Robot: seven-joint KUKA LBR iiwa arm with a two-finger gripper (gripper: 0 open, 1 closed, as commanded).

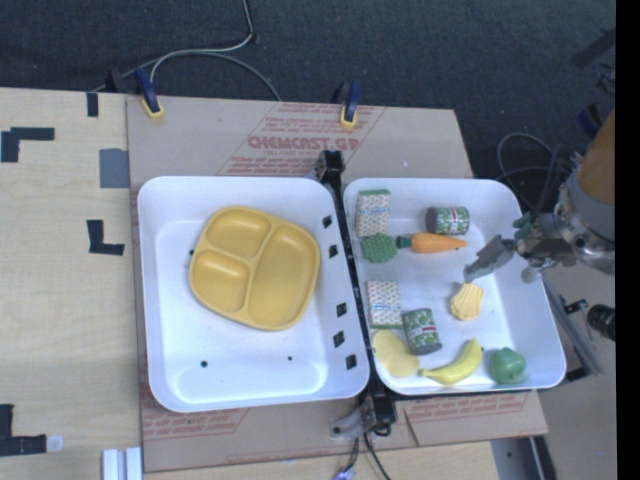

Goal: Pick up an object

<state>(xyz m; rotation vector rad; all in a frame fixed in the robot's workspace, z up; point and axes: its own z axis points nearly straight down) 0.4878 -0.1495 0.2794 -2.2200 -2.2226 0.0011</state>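
Note:
The right bin holds several toy foods. A carrot lies by a green can, and a yellow corn piece sits mid-bin. A banana and a green apple lie along the front wall. My gripper hangs over the bin's right side, above and just right of the corn piece. It is open, one grey finger slanting down-left, with nothing between the fingers.
A yellow divided plate lies in the left bin. Two patterned boxes, a green leafy toy, a second can and a pale yellow fruit crowd the right bin's left half.

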